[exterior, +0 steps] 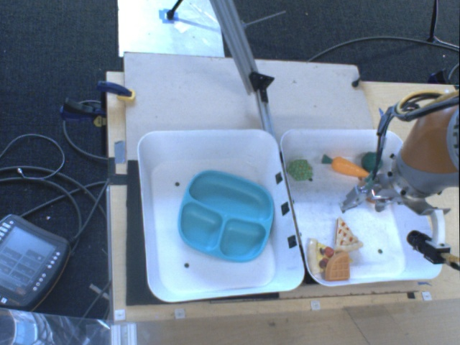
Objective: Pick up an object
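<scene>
Gripper low in right bin, opening unclear; carrot just beside, pizza slice near.

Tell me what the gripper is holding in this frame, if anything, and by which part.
Cannot be told. The gripper hangs low in the right white bin, just below the orange toy carrot, with no object visibly between its tips.

Wooden bench with a pale board laid over its top. Two shallow white bins sit side by side on it, touching at the middle: left bin, right bin. Blue and yellow clamp grips the bench's left edge, near the board's corner
</scene>
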Controlling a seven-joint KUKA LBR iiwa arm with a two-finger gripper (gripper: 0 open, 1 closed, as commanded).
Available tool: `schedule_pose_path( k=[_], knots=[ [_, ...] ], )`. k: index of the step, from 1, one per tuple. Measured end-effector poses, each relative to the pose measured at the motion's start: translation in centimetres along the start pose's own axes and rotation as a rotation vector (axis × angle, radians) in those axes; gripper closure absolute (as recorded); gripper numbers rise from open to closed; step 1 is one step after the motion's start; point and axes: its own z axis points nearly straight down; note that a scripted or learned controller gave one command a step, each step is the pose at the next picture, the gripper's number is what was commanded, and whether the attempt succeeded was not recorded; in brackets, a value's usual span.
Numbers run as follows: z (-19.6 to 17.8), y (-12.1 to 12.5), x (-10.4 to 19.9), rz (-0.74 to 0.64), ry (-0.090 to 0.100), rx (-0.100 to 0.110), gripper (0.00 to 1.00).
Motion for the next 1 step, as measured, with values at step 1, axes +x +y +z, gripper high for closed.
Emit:
schedule_pose_path(
  k=[1],
  knots=[
    [1.96,0.04,0.00,-0.001,-0.001,-0.003,0.00]
  ],
)
